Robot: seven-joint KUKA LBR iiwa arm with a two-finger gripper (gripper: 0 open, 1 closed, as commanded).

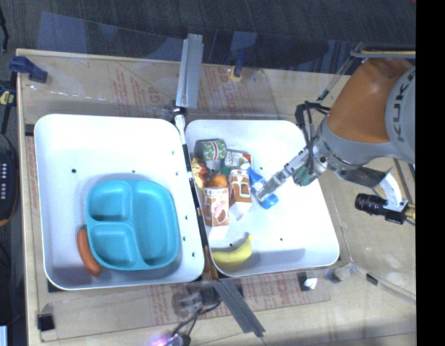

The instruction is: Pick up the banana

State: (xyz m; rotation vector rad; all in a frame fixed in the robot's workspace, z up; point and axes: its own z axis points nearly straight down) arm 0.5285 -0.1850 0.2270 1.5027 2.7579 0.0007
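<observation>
banana (pixel 234 251) – near end behind rim

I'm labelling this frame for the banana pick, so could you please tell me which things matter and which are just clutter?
Belongs to the job:
banana
end effector

Just lying about:
blue divided plate
sausage
green can
cartons
</observation>
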